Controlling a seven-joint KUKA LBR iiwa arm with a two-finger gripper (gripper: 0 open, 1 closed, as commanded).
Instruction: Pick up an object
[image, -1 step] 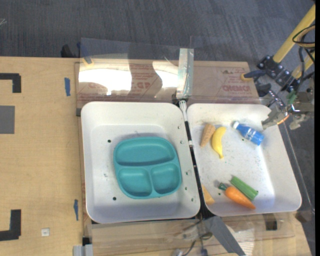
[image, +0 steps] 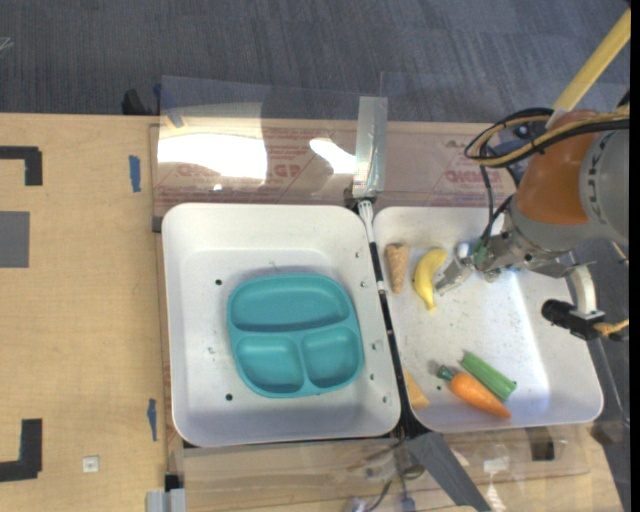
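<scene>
A yellow banana (image: 429, 276) lies in the upper left part of the right bin (image: 570, 400). My gripper (image: 455, 272) is low in that bin, right beside the banana's right side. A tan cone-shaped piece (image: 398, 265) rests left of the banana, near the bin's left wall. An orange carrot (image: 475, 392) and a green cucumber-like piece (image: 489, 373) lie together toward the front of the same bin. A small orange bit (image: 415, 392) sits at the bin's front left.
The left bin (image: 190, 250) holds a teal divided plate (image: 293, 333). The grey arm with its orange band (image: 560, 185) reaches in over the right bin's back right corner, trailing cables. A clear panel stands behind both bins.
</scene>
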